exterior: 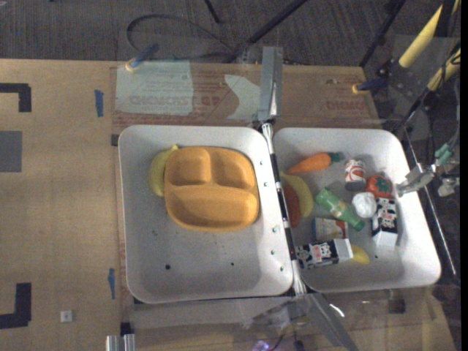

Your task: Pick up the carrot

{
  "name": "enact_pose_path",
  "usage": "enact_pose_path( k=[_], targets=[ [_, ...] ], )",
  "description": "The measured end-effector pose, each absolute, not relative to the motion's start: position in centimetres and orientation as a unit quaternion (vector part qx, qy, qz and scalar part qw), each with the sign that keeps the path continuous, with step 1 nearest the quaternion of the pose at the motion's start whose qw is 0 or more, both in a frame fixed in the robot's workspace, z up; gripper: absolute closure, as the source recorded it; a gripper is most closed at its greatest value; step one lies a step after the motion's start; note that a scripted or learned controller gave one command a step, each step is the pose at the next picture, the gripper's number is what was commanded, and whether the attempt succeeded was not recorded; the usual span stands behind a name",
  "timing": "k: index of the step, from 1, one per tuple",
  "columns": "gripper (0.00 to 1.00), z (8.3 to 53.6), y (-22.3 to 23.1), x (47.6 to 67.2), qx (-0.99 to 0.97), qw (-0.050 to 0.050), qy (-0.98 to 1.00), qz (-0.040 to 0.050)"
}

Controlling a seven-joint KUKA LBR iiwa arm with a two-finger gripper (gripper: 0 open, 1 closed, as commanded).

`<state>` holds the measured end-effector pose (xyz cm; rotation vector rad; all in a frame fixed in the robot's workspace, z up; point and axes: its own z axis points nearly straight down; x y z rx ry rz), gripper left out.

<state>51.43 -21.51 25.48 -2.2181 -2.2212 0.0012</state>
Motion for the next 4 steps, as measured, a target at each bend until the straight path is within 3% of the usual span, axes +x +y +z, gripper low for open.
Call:
enact_pose_path(
  k=[1, 2, 3, 4],
  targets=[
    [0.00, 12.5, -17.4, 48.3, -0.628, -0.003, -0.778, -0.0016],
    [0.00, 10.7, -15.8, 49.4, -0.798, -0.029, -0.602, -0.0128],
    [0.00, 12.3, -19.5, 61.8, -0.836, 0.008, -0.548, 0.0054],
    [0.00, 12.6, -14.7, 66.1, -0.783, 0.010, -0.621, 0.0096]
  ],
)
